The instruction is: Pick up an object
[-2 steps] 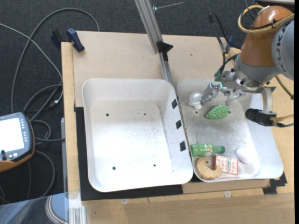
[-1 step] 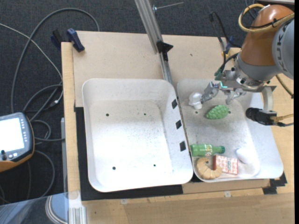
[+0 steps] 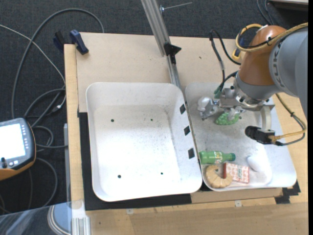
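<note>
**Right bin: contents and pincer position**

Item 1. Small bright green knobbly object [image 3: 228, 117], soft-looking, shape unclear because it is partly covered. It lies on the floor of the right-hand shallow white plastic bin [image 3: 286, 155], in the far half. The pincer [image 3: 222, 110] of the grey arm with the orange band sits directly over it, low and touching or nearly touching; whether its fingers are spread or closed cannot be told from this angle, and no grip on the object can be confirmed.

Item 2. Green plastic bottle with a yellow label band [image 3: 216, 156], lying on its side near the bin's left wall, well apart from the pincer.

Item 3. Round tan ring-shaped piece [image 3: 218, 176], just beside the bottle, at the near edge.

Item 4. Flat red-and-white printed packet [image 3: 237, 173], touching the ring's right side.

Item 5. White rounded lump [image 3: 257, 163], right of the packet.

Left-hand shallow white plastic bin [image 3: 137, 141] stands alongside on the pale wooden desk [image 3: 122, 58].
</note>
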### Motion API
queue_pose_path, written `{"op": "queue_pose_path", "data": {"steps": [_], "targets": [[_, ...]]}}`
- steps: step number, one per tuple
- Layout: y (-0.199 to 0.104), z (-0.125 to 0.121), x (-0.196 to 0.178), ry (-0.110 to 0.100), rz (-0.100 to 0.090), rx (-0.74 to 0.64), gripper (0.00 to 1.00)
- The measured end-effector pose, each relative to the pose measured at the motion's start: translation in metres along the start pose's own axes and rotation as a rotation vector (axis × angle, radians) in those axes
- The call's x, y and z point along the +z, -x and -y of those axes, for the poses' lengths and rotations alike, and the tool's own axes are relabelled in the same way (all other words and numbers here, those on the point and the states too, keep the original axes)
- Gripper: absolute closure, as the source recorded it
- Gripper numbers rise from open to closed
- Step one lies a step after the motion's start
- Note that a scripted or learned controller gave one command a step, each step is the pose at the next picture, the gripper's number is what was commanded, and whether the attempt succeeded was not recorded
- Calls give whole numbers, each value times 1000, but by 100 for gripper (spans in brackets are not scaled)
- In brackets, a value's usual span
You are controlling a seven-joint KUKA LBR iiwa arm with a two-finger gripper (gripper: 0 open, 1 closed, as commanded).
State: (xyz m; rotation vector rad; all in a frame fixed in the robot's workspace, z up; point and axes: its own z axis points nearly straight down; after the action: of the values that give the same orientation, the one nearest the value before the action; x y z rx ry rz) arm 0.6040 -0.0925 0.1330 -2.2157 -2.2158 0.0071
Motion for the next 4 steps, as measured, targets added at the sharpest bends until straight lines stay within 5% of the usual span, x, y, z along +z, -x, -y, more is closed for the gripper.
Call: {"op": "queue_pose_path", "data": {"steps": [1, 2, 4], "targets": [[-1, 1, 43, 2, 1, 0, 0], [-1, -1, 29, 10, 1, 0, 100], [-1, -6, -80, 16, 3, -1, 100]]}}
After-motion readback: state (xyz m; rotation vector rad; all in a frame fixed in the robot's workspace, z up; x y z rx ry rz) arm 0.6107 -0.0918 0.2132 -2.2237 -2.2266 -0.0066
